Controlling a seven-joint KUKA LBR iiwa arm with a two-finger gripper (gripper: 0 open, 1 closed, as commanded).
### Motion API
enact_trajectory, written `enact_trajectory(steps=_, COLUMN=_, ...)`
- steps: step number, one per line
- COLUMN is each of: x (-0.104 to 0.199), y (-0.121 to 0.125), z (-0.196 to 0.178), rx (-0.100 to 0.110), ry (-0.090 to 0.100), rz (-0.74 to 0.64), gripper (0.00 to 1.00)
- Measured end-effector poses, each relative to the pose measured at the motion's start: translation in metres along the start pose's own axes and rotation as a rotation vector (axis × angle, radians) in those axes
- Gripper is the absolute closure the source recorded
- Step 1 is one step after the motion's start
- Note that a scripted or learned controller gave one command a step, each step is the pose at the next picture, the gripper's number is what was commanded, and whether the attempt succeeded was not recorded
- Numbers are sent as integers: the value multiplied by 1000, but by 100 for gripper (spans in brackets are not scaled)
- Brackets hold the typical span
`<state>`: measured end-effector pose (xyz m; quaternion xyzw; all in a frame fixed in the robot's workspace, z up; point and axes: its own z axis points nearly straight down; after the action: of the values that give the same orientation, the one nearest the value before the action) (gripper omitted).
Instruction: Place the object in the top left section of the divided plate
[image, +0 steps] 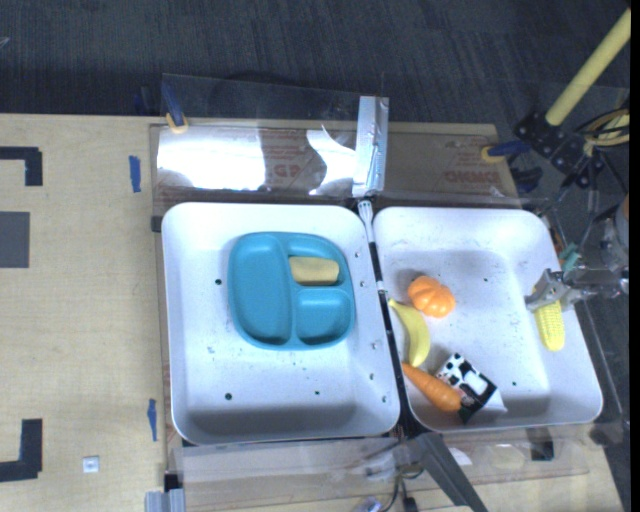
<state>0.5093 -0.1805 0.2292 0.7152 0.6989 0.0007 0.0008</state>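
Hand: hanging low over the right edge of the right bin, reaching in from the view's right; too blurred to tell whether spread, pressed together or pinching anything.
Corn cob: lying just beside the hand, on its near side, against the bin's right wall; touching or apart, not telling from this view.
Orange pumpkin: sitting well to the left of the hand, near the wall shared by the two bins.
Banana: lying just beside the pumpkin, left of the hand and nearer the camera, curving along the shared wall.
Carrot: lying below the banana, pointing slantwise towards the bin's near edge.
Black-and-white toy: resting against the carrot's thick end, left of the hand and nearer the camera.
Left bin: sitting well apart from the hand, across the shared wall.
Blue divided plate: lying flat in the left bin's middle, far to the hand's left.
Tan object: lying in the plate's upper small section, on the plate's side facing the hand, well apart from the hand.
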Motion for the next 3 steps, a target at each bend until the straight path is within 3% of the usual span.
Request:
enact_trajectory(steps=1, x=-29, y=3, z=125, rx=7, ry=4, rz=-322, gripper=100)
enact_trajectory(steps=2, x=-36, y=-20, z=139, rx=-10, ry=-8, rz=-756, gripper=100)
enact_trajectory(steps=3, x=-45, y=-26, z=22, rx=-5, ry=-7, rz=-991, gripper=100)
